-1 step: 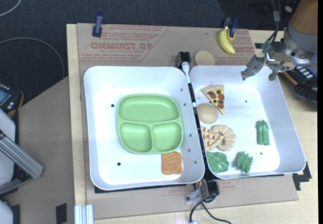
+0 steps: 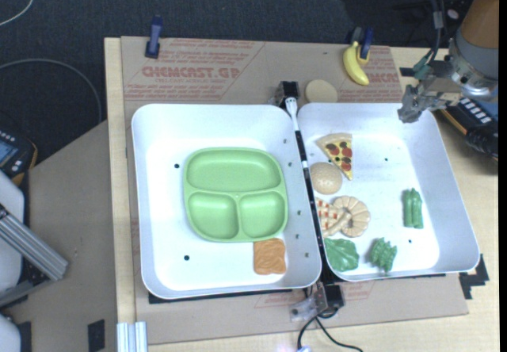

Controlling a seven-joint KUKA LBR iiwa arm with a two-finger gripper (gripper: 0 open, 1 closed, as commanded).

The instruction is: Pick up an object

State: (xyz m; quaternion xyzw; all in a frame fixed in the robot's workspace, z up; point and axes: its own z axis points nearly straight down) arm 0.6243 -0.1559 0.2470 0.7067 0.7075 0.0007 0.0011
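The jaws [image 2: 413, 107] of the grey arm are at the far right corner of the right bin [image 2: 444, 184], just over its rim, and I cannot tell if they are released or clenched; no object is seen between them. The right bin contains several toy foods. A pizza slice [image 2: 337, 151] lies near its left wall, and a beige round bun [image 2: 325, 177] lies just below it. Under the bun there is a round waffle-like piece [image 2: 348, 215] touching a small red-checked piece [image 2: 325, 212]. At the near edge lie a green leaf [image 2: 342, 254] and a green broccoli-like piece [image 2: 383, 253], close to each other. A green long vegetable [image 2: 412, 208] lies apart, more to the right. All these things are well apart from the jaws. The left bin [image 2: 154, 184] holds a green divided plate [image 2: 234, 192] in its middle, and an orange piece [image 2: 269, 256] lies just beside the plate at its near right corner. On the tabletop [image 2: 238, 65] behind the bins lie a yellow banana [image 2: 356, 66] and a beige round disc [image 2: 321, 91].
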